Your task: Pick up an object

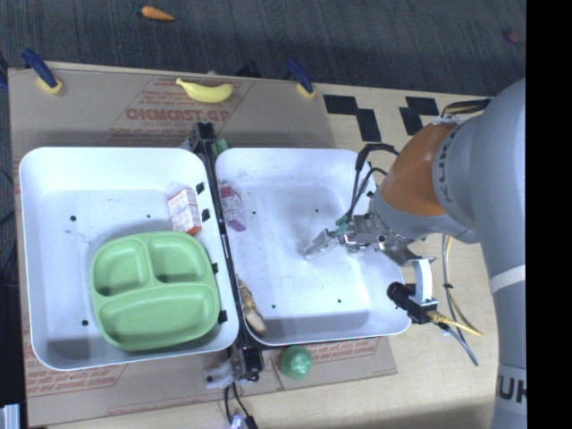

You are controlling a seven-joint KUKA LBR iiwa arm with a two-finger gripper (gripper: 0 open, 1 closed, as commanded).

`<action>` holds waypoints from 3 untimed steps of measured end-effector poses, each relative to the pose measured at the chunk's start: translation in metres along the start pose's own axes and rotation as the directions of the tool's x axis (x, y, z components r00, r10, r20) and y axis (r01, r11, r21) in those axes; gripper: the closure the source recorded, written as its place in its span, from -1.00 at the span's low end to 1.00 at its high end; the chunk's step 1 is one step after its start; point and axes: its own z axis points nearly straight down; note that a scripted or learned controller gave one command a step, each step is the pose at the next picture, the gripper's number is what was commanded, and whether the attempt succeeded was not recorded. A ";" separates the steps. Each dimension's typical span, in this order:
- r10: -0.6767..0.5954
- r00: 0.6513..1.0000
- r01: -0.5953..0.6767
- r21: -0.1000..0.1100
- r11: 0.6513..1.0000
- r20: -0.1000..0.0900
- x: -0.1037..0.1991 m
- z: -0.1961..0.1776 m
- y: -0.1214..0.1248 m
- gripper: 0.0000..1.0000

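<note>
- Your metal two-finger hand sits low in the right white bin, centre-right of frame; fingers nearly together, nothing between them.
- Your nearest object, a small pink-and-clear wrapped packet, lies against that bin's left wall.
- A green divided plastic tray fills the left bin's lower part.

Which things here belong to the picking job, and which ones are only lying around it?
For the job:
- gripper, over the right bin
- small pink packet at that bin's left wall
- green divided tray and small carton in the left bin

Lying about:
- banana on the cardboard behind the bins
- green ball in front of them
- orange item on the floor
</note>
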 end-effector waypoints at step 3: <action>-0.003 1.000 0.003 0.000 1.000 -0.002 0.001 -0.010 0.013 1.00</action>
